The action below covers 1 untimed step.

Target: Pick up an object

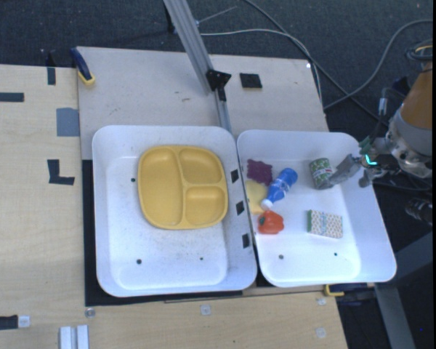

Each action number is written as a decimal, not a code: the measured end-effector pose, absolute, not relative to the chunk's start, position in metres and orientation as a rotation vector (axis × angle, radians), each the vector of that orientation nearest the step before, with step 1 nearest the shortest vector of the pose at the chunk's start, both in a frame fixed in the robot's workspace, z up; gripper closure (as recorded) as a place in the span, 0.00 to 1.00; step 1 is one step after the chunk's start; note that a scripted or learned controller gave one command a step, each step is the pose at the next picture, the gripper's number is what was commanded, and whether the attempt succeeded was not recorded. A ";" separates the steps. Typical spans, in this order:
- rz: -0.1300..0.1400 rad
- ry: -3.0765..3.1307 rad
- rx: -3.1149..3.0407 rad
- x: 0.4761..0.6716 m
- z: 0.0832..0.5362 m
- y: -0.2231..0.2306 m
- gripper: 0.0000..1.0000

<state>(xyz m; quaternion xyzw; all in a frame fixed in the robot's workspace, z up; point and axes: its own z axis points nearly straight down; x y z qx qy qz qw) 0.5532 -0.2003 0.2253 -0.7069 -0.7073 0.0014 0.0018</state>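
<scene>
The right bin [363, 260] holds a green can [319, 172], a blue bottle with a white cap [279, 185], a dark purple piece [259, 170], a yellow piece [255, 194], a red-orange item [270, 223] and a small speckled green-white block [325, 224]. My gripper [351, 170] hangs over the bin's right rim, just right of the green can, reaching in from the right. Its fingers [342, 171] look spread, with nothing between them.
The left bin [109, 217] bears a yellow compartment plate [183, 186]. A slanted metal bar [192, 38] runs down to the gap between the bins. Cables lie across the dark floor behind the bench.
</scene>
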 end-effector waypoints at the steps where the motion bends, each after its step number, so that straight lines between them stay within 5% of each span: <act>1: 0.002 -2.222 -2.220 0.554 0.227 -0.200 0.00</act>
